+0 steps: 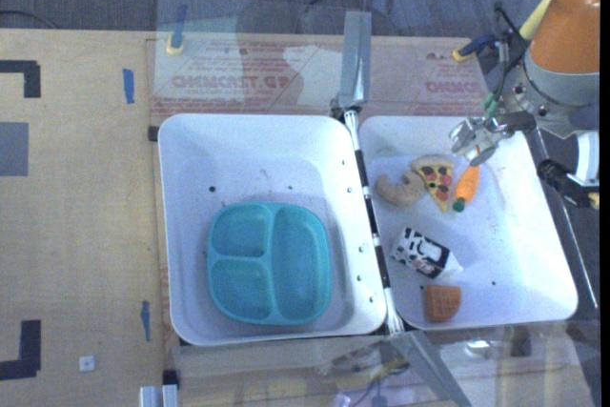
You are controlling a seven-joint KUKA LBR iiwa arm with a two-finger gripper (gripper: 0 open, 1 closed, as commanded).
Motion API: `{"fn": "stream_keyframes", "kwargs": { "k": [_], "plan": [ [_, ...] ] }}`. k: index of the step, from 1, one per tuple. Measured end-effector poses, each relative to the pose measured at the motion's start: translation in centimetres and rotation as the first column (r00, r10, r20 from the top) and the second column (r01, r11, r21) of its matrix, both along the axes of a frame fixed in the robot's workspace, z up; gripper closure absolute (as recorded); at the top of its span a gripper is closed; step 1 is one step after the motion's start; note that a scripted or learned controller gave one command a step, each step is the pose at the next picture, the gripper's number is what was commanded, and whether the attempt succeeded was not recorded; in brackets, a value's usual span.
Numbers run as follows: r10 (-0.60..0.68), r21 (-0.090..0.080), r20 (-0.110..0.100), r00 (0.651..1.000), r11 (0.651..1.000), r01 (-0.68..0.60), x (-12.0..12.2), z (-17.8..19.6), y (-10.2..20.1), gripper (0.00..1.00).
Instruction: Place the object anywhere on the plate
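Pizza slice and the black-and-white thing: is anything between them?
No. The camera view shows bare white bin floor between the pizza slice and the black-and-white thing.

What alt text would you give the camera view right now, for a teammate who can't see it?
The robot's claw hovers over the right bin, just above a toy carrot lying beside a pizza slice, a tan dough-like piece, a black-and-white packet and an orange block. The left bin holds the teal divided plate.
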State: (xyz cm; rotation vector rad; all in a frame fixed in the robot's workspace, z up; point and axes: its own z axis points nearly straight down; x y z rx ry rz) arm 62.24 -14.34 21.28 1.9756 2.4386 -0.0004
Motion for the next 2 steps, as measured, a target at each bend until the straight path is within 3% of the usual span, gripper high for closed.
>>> {"fn": "stream_keyframes", "kwargs": {
  "k": [1,2],
  "plan": [
    [0.109,0.003,-0.002,0.994,0.994,-0.109,-3.8,-0.9,6.7,1.0],
    [0.139,0.003,-0.003,0.99,0.99,-0.139,-4.3,-2.8,14.6,1.0]
  ]
}}
